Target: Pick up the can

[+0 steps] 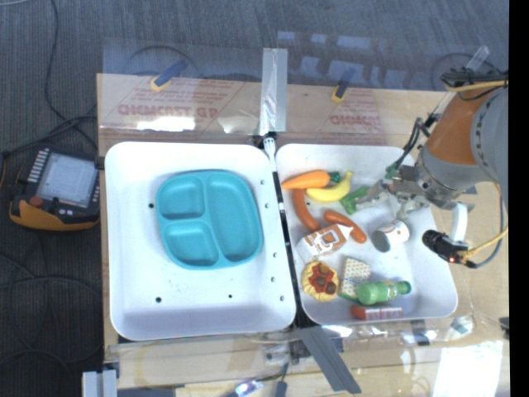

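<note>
Arm: we saw the grey arm [463, 139] with its orange band reaching in from the right, over the right bin [438, 304].
Jaws: we found the gripper [395, 190] low over the far right part of that bin; we could not tell whether the jaws were released or clenched.
Can: we saw a small silver can [390, 235] lying on its side on the right bin's floor, just near of the gripper, right of the sausages.
Right bin, far side: we noted a carrot [304, 179], a banana [327, 192] and a green piece [355, 198].
Right bin, middle: we noted two sausages [345, 226] and a small carton [324, 240].
Right bin, near side: we noted a pizza slice [321, 279], a green bottle [382, 290] and a red tube [377, 311].
Left bin: we saw a blue compartment tray [208, 218] resting in the left bin [132, 296].
Table: we saw both bins side by side, touching along the middle.
</note>
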